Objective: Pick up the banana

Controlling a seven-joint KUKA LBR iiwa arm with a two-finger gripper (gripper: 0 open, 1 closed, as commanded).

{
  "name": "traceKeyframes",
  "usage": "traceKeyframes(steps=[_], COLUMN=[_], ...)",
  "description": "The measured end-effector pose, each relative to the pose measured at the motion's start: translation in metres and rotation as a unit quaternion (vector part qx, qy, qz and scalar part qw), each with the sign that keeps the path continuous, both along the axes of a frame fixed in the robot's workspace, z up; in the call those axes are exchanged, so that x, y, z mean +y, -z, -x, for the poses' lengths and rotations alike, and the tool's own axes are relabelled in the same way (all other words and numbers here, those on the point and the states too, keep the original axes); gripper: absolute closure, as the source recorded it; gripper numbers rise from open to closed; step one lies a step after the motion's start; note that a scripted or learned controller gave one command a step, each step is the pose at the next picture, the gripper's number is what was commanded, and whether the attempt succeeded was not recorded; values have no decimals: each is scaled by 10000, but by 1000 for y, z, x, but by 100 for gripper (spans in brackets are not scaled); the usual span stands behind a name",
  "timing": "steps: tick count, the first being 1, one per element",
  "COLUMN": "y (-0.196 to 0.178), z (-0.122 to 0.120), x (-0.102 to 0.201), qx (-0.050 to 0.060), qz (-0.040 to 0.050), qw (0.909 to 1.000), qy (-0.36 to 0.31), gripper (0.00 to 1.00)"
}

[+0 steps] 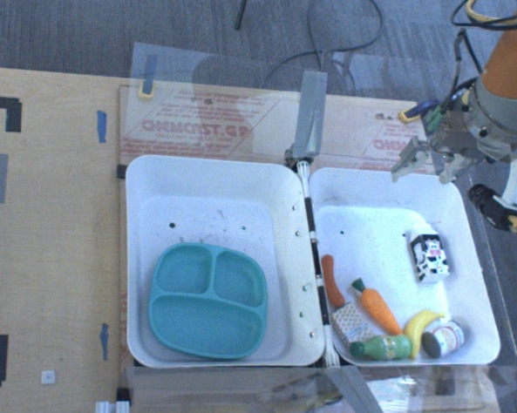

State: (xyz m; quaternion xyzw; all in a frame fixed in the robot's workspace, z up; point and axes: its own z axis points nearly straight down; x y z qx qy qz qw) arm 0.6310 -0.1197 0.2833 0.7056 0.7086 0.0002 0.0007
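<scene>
The small yellow banana (419,327) lies curved near the front right corner of the right bin (372,204). It is wedged between a carrot (378,310), a green bottle (382,347) and a small can (442,339). My gripper (427,170) hangs above the bin's back right rim, well behind the banana. Its fingers are spread open and nothing is between them.
A black-and-white cow-patterned carton (429,257) stands between the gripper and the banana. A reddish sausage (331,281) and a checked wafer (349,320) lie by the bin's left wall. The left bin (207,189) holds a teal divided plate (207,299).
</scene>
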Motion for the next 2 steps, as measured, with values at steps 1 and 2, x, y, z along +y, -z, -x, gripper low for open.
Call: traceKeyframes(steps=[1, 2], y=[101, 101], z=[51, 51], x=[-73, -73], qx=[-3, -3], qz=[0, 1], qw=[9967, 9967], qy=[-814, -815], gripper=[0, 0])
